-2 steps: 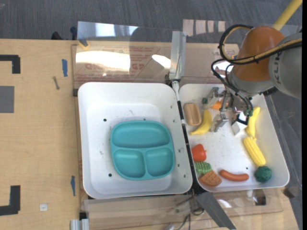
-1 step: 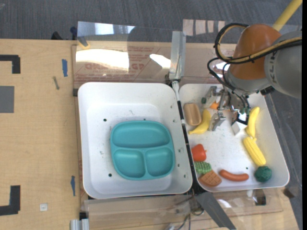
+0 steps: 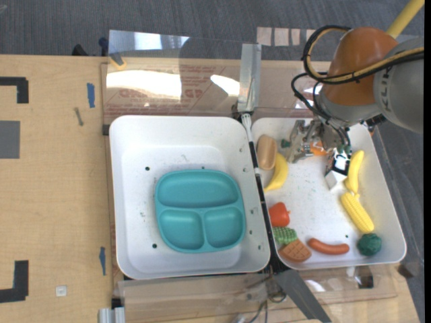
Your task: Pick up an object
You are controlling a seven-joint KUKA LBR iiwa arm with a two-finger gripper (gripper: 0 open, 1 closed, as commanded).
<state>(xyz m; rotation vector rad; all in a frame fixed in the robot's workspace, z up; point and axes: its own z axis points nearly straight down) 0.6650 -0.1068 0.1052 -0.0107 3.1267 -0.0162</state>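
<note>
So far nothing looks picked up. From the overhead camera, the tool (image 3: 311, 142) hangs low in the right bin (image 3: 389, 210), at its far end, over a small orange piece (image 3: 322, 151); whether it is spread or pinching, I cannot tell. Toy foods lie loose, among them two bananas (image 3: 278, 172) and a sausage (image 3: 328, 247). The grasp and lift remain.

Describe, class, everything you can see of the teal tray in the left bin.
The teal tray is a rounded, plastic-looking plate with three recesses: one wide compartment across the far side and two smaller ones side by side nearer the camera. It lies flat, right way up, roughly central on the floor of the left bin, slightly toward the near side. Its compartments hold nothing, and only the bin floor touches it.
</note>
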